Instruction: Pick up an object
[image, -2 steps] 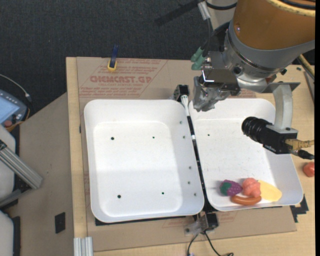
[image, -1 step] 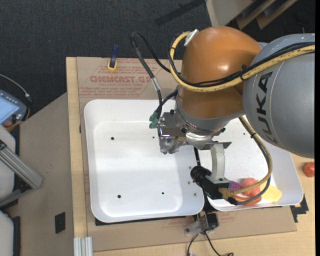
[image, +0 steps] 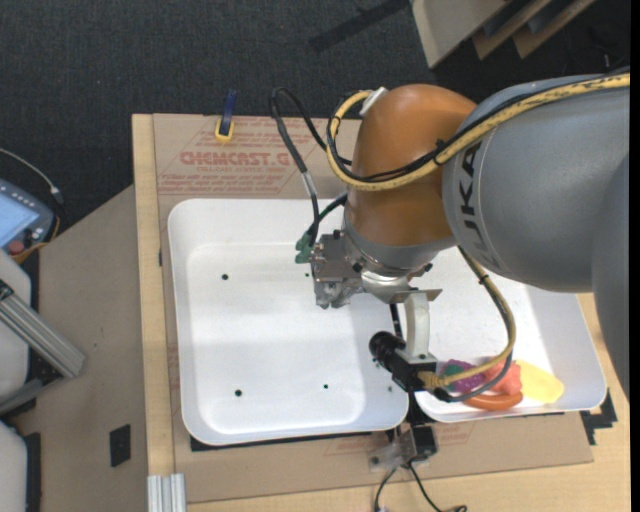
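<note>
My gripper (image: 328, 288) hangs low over the right part of the left white bin (image: 205, 330), under the orange wrist band. Nothing shows between it and the bin floor. In the near corner of the right bin (image: 585, 390) lie a curved orange-red piece (image: 503, 392), a yellow piece (image: 541, 384) and a small purple and green thing (image: 462, 371). The arm hides most of the right bin.
Both bins rest on a brown cardboard sheet (image: 240, 155) printed with red letters. A blue and yellow clip (image: 226, 122) sits at its far edge. Grey metal framing (image: 40, 335) stands off to the left of the bench.
</note>
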